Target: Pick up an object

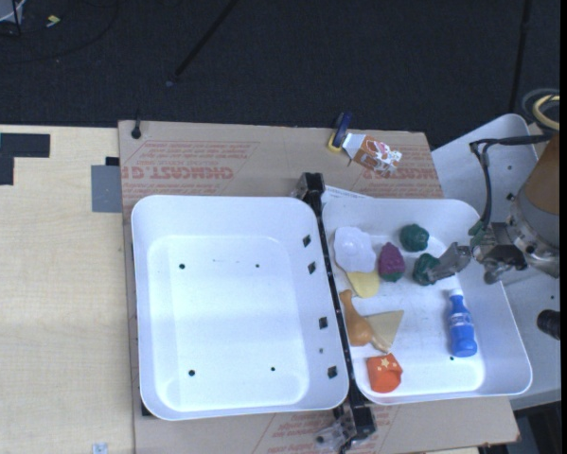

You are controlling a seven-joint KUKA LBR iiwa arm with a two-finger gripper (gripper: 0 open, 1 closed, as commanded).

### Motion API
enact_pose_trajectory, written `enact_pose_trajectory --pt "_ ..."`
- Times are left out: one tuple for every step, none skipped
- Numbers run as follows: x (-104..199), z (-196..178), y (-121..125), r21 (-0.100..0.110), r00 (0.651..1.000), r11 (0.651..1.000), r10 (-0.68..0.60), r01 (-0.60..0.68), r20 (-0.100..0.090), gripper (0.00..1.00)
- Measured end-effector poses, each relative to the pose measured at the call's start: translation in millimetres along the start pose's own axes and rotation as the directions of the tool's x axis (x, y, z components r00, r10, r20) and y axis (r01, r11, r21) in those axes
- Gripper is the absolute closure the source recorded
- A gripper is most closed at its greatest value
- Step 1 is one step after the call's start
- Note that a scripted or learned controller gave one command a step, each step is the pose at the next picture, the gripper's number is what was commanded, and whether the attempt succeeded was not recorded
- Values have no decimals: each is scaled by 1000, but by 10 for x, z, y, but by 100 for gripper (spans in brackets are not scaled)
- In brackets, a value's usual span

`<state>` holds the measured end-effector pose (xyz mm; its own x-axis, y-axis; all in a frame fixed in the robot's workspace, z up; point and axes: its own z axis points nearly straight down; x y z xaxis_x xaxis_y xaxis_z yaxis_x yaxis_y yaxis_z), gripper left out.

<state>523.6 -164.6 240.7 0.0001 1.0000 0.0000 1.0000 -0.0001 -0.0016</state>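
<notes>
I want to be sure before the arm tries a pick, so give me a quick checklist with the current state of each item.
1. Objects within reach in the right bin: ok.
2. Gripper over the right bin, by the dark green object: ok.
3. Anything held: cannot tell.
4. Green object apart from the purple one: ok.
5. Blue bottle lying out of the gripper's way: ok.
6. Left bin ready to receive: ok.

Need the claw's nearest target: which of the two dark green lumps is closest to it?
The lower green lump, right of the purple piece, at the claw. The upper green lump sits farther off.
</notes>
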Motion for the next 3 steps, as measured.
enact_pose_trajectory --pt "433 1523 392 10 1000 1000 -4 4 -5 0" --pt "-19 1271 -524 7 1000 1000 5 -5 -3 0" --pt "324 1543 317 -3 1000 1000 -6 6 -2 0"
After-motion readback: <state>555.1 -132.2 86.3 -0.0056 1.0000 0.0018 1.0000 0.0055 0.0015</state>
